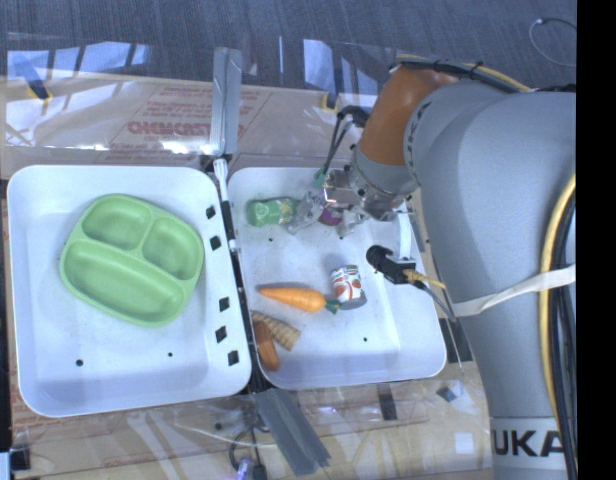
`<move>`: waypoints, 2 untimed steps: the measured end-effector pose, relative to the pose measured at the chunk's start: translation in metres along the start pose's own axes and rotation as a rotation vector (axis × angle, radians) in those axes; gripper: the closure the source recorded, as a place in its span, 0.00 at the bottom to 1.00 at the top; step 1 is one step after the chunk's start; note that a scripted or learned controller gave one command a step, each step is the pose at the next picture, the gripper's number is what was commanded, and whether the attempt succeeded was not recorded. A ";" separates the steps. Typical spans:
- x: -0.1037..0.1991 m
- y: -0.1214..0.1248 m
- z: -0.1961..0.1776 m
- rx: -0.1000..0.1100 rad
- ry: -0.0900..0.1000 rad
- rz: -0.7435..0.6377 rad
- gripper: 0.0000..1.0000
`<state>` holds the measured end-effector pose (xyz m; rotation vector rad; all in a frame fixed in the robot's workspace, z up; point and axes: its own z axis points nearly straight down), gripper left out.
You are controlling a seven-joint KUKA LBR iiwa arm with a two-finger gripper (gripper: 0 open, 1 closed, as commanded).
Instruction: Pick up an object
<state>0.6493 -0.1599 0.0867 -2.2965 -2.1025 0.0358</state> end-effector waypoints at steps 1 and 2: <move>-0.003 -0.002 -0.009 0.006 -0.005 0.003 1.00; -0.002 -0.001 -0.010 0.003 -0.004 0.001 0.00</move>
